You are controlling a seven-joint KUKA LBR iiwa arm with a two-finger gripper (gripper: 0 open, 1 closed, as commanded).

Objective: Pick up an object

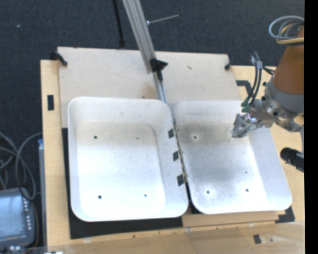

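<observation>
At the near left corner, a small grey screen unit [8, 216] is seen beside the counter [53, 157], with loose cables [10, 152] lying on the dark floor behind it. On the counter, two shallow white bins are set side by side, their inner rims touching along a seam marked by small dark clips [176, 156]. The left bin [77, 142] is speckled with fine grey marks, and a few small dark dots are seen on its floor. The right bin [270, 179] is smudged with a darker grey stain across its middle. No object to be picked up can be made out in either bin.

Over the far right part of the right bin, the pincer [239, 128] is held low, pointing left and down from the grey wrist and orange band of the arm [289, 75]. Nothing is seen between its tips; whether it is open or closed cannot be told.

Farther back, a pale board [201, 78] is laid across the counter, and a slanted aluminium bar [140, 30] rises from it.
</observation>
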